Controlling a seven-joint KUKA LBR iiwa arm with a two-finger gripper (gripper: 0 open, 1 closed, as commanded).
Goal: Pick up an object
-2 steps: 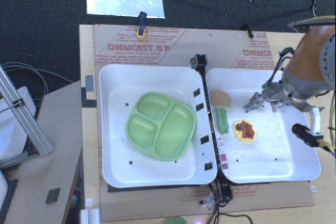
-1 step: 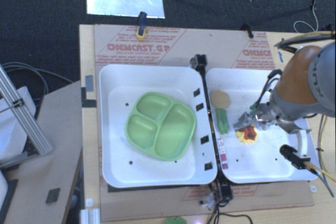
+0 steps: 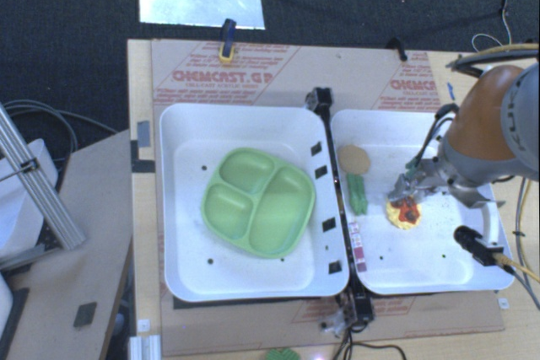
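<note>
Grey arm angled down from the right, gripper [image 3: 411,191] low over the yellow-and-red toy [image 3: 405,213], finger state unclear, smooth green divided plate [image 3: 257,201] far left of it.

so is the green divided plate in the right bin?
No, the green divided plate lies in the left bin; the right bin holds a tan disc, a green stick and a yellow-red toy.

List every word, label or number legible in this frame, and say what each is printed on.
"CHEMCAST GP": red print on the brown sheet behind the left bin.
A second red print of the same style at the sheet's right side, behind the right bin: partly hidden, not readable.
Pink label strip between the bins: too small to read.
</note>
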